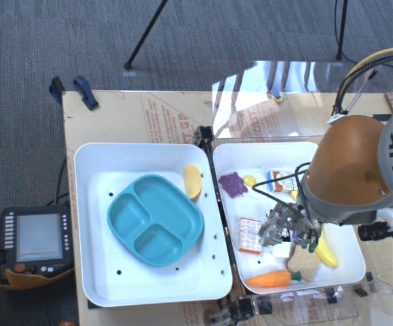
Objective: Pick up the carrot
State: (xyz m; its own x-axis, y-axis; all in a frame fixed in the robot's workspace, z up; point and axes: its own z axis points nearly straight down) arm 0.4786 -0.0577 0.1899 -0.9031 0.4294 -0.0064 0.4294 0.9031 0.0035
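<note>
One orange carrot (269,278) lies along the front wall of the right bin (240,156), long axis running three to nine o'clock, green top toward three. It sits just at seven o'clock from the gripper (288,231), whose grip state I cannot tell.

Teal divided plate (155,219) in left bin (87,250), yellow piece (192,180) beside it, purple grapes (233,183) and banana (326,251) in right bin (231,156), teach pendant (34,242) far left
</note>
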